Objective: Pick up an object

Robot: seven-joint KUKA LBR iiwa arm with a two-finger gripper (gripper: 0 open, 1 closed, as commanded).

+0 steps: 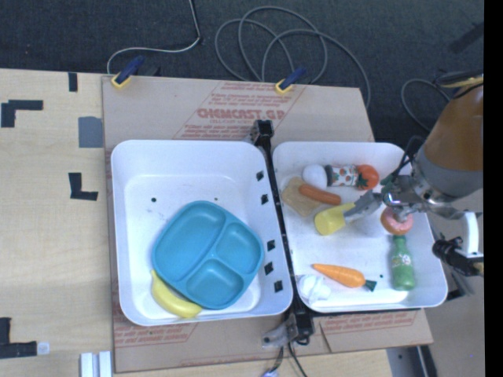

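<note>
A robotics lab: white bins (pixel 126 181) clamped to a cardboard sheet (pixel 236 112), loose cables (pixel 267 45), toy food, tape marks (pixel 20 112).

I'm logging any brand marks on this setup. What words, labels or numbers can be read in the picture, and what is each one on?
Red print on the cardboard sheet under the bins: a large line and smaller lines below it, too blurred to read for sure.
Label on the small bottle in the right bin: too small to read.
Label on the green bottle: too small to read.
Nothing else bears legible text.
</note>
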